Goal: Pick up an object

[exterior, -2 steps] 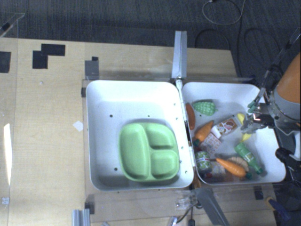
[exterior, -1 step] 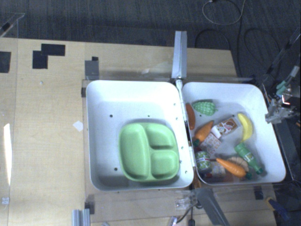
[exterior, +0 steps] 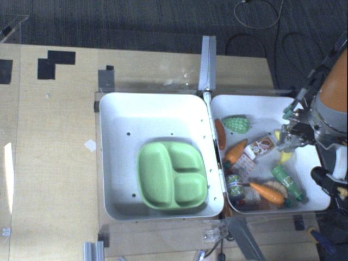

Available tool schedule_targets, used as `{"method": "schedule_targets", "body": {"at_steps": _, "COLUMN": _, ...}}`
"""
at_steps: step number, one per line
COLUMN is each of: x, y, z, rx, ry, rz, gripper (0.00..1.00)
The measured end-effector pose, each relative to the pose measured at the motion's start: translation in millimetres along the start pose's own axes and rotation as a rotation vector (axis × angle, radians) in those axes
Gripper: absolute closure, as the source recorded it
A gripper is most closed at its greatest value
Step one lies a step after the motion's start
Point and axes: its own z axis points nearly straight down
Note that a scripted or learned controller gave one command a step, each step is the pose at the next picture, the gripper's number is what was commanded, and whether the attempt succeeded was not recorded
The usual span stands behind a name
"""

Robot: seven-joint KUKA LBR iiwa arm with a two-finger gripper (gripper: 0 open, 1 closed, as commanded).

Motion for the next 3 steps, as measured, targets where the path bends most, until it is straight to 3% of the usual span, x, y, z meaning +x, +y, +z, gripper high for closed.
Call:
{"method": "schedule_targets", "body": {"at_steps": 1, "x": 12, "y": -3, "z": 0, "rx": 0.000, "ry": 0.000, "rz": -0.088, "gripper": 1.00}}
{"method": "schedule_targets", "body": {"at_steps": 2, "x": 85, "y": -1, "z": -2, "rx": 0.002, "ry": 0.000, "rz": 0.289, "gripper": 1.00}}
{"method": "schedule_targets", "body": {"at_steps": 3, "x": 168, "y": -12, "z": 7, "rx": 0.002, "ry": 0.001, "rz": 0.238, "gripper": 1.00}}
